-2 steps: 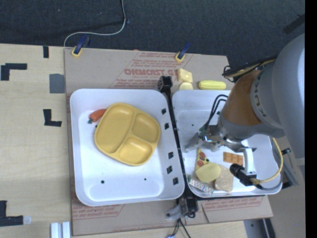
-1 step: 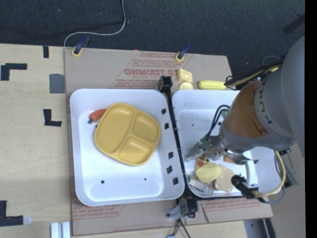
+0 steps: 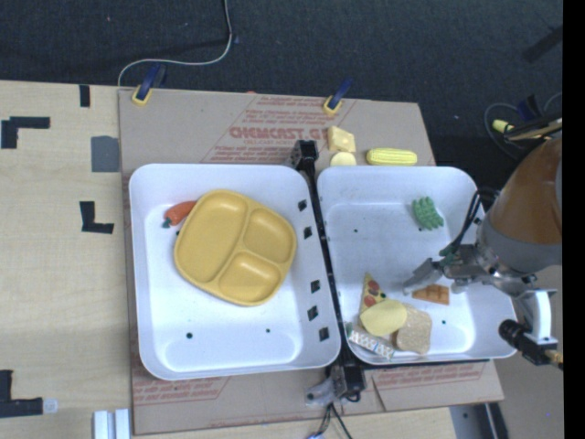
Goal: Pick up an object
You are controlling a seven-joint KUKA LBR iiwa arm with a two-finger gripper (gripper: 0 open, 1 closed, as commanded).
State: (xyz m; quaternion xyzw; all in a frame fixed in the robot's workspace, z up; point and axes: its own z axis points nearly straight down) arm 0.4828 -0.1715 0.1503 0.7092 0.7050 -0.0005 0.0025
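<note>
Grey claw (image 3: 428, 275) hangs low over the right bin (image 3: 366, 195).

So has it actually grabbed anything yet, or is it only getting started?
Nothing looks picked up yet. The gripper is low in the right-hand shallow white bin, beside a small orange wedge-shaped piece; whether it grips the piece is unclear. Grasping and lifting remain. The yellow divided plastic plate lies in the left bin.

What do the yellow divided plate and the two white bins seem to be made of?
The yellow divided plate looks like molded plastic: one even color, rounded compartments, a soft matte sheen. The left bin and right bin also look like plastic, smooth and white with rounded corners and faint scuffs; thin painted metal cannot be ruled out.
</note>
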